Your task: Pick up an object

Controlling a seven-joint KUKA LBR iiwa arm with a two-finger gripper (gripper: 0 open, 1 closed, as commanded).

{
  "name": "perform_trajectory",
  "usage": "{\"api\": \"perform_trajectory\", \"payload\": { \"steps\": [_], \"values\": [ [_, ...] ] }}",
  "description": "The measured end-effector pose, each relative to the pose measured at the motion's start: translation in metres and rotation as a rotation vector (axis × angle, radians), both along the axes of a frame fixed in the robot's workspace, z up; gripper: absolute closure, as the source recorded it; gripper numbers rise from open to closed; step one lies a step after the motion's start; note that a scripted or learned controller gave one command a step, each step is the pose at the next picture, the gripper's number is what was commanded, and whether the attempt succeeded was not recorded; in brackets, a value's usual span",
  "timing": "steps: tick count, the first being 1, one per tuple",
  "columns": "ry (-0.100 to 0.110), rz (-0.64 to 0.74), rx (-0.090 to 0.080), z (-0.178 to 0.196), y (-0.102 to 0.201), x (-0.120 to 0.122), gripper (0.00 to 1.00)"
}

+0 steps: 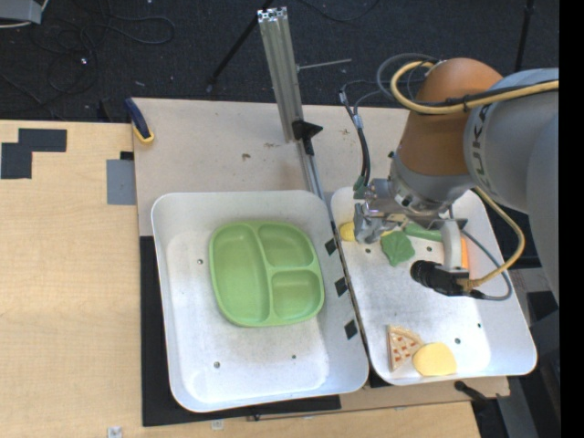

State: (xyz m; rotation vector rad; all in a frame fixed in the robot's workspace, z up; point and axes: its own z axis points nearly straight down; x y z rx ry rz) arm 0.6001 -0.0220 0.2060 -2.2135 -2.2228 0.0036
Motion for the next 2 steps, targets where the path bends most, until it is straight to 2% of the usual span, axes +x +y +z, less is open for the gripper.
{"api": "perform_trajectory", "payload": {
  "steps": [2],
  "values": [
    [0.000, 0.001, 0.000, -0.010, 0.104, -0.024, 1.00]
  ]
}}
